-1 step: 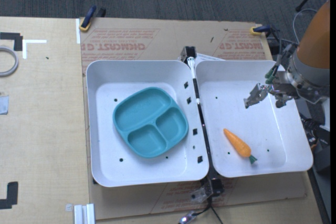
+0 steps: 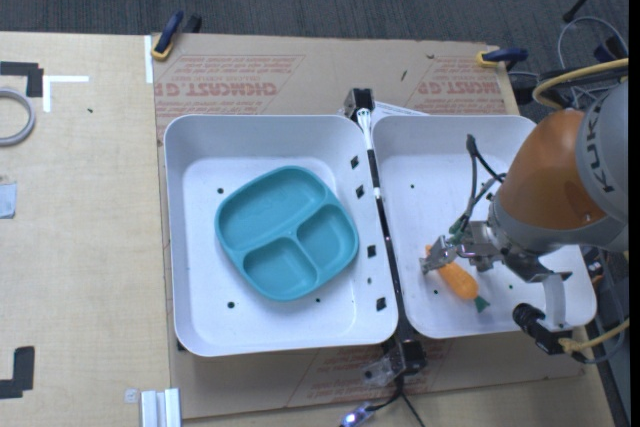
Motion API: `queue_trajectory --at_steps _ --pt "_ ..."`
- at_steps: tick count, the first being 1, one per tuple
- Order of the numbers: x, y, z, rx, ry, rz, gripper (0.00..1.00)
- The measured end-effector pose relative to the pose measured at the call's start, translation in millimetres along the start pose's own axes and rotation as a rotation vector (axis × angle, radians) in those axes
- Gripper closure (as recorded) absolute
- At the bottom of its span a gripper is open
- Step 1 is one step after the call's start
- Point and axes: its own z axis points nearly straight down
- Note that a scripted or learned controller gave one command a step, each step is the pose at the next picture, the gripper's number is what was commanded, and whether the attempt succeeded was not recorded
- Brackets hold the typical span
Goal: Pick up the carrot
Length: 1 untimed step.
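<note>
In the camera view, the arm [image 2: 560,185] is reaching in from the right and bending down over the right bin [image 2: 420,150], with its hand [image 2: 443,261] sitting low near that bin's front edge, because that is where the carrot [image 2: 461,282] is lying. The carrot is resting flat on the bin floor, slanting toward the front right corner, with a small green stub at its far end. The metal tip of the hand is appearing right at the carrot's upper left end, touching it or just beside it; I cannot tell which, and I cannot tell whether the hand is wide, narrow or closed on anything, since the wrist and cables are covering that part. Nothing is showing the carrot lifted, so the pick is looking not yet done. The left bin [image 2: 180,215] is carrying a teal divided plate [image 2: 288,232] near its middle, well apart from the carrot and out of the arm's way. Both bins are sitting side by side on a cardboard sheet [image 2: 230,80] clamped toward the worktop's back edge, probably to keep them from sliding under the arm's pushes.
</note>
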Motion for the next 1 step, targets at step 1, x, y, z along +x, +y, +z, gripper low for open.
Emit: queue_trajectory --at_steps 1 --pt "-0.3 0.4 -9.5 0.0 0.0 0.003 1.0"
